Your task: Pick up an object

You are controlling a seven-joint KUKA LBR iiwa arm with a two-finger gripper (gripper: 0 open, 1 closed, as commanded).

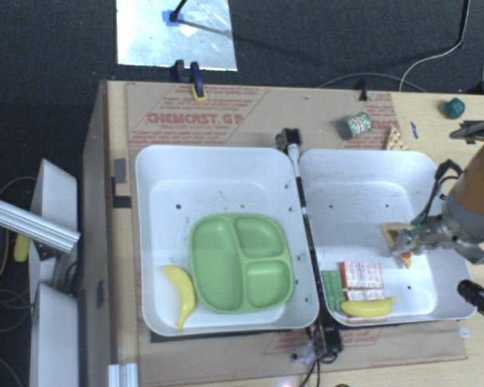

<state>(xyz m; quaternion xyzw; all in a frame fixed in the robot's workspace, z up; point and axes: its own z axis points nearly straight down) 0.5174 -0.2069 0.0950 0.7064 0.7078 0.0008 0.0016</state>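
My gripper [410, 242] reaches from the right into the right bin [363, 176], down near its floor at the right side. It is right over a small yellow, orange and red toy piece [397, 237], which shows at the tip. Nearer the front of the same bin lie a red and white box [360, 275], a green packet [331, 285] beside it and a small yellow banana [366, 306]. The left bin [210, 172] holds a green divided plate [240, 262] and a second yellow banana [181, 293] at its front left.
The grey arm with its orange band [474, 192] overhangs the right bin's right wall. On the bench behind the bins stand a small green and white can [356, 124] and a teal object [454, 107]. A black divider [302, 216] runs between the bins.
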